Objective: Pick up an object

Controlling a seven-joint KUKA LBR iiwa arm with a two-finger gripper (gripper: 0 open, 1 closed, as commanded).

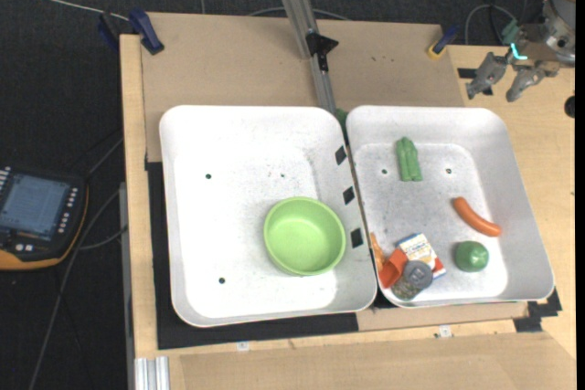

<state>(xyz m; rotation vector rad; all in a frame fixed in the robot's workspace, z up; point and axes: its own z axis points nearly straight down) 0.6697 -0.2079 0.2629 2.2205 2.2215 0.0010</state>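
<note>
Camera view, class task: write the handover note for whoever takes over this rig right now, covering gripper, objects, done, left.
Gripper: open, holding nothing, over the bench beyond the right bin.
Right bin: green vegetable, orange sausage, green ball, small carton touching a grey round piece.
Left bin: green bowl.
Done: nothing picked.
Left: descend, grasp one object, lift.

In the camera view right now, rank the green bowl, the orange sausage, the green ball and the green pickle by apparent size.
1. green bowl, clearly largest.
2. orange sausage and green pickle: similar in length, too close to rank.
3. green ball, smallest.
</note>
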